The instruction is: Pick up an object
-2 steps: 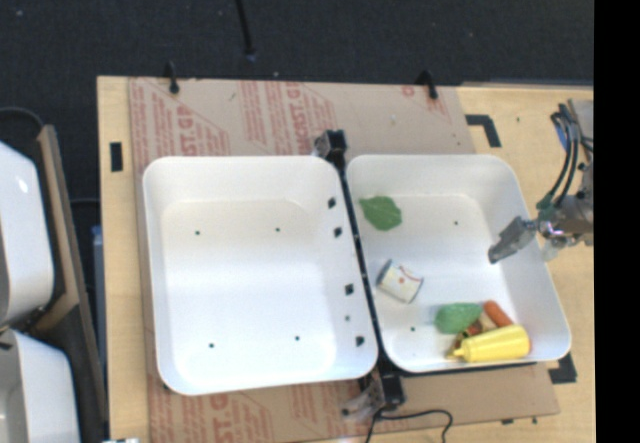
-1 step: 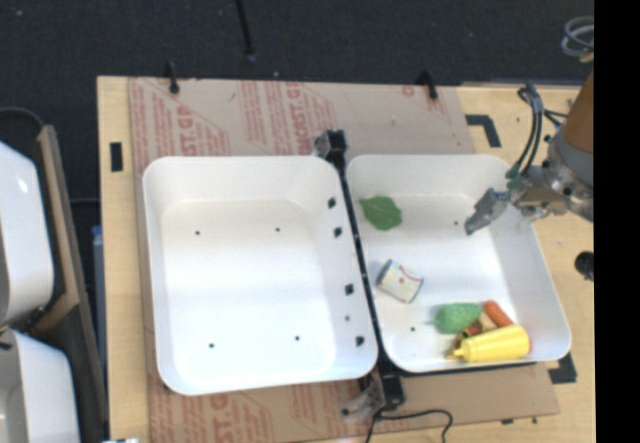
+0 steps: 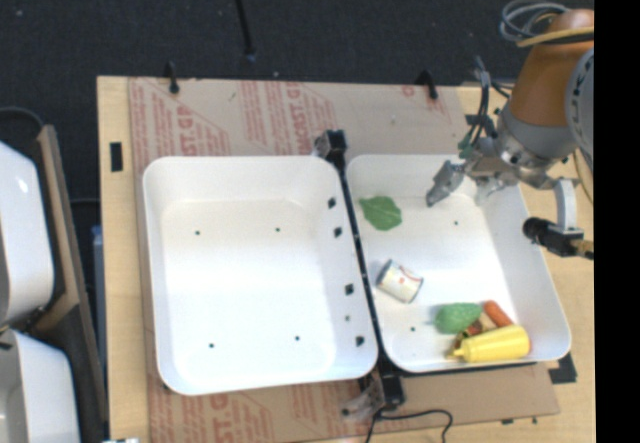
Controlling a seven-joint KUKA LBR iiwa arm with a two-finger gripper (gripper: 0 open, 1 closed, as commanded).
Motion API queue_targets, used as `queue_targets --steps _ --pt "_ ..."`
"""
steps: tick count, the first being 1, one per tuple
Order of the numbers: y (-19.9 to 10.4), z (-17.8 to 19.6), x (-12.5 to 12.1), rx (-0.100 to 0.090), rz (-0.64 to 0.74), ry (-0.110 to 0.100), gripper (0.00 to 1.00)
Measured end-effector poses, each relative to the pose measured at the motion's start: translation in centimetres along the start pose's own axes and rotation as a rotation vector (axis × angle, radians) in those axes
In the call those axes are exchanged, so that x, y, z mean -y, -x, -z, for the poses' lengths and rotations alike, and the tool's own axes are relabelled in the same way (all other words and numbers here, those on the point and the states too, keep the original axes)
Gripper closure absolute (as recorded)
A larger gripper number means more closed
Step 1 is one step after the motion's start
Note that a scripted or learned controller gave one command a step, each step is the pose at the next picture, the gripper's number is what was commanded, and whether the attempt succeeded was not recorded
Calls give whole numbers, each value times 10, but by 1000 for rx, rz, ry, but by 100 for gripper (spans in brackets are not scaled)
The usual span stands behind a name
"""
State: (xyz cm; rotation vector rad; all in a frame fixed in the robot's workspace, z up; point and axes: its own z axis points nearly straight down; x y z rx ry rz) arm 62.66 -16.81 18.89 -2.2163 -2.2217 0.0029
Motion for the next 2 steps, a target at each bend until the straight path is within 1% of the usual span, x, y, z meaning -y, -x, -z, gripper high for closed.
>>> queue_targets --steps 1,2 --pt "-36 26 58 1 -2 6 0" --pt "-51 -61 14 0 -2 -3 0"
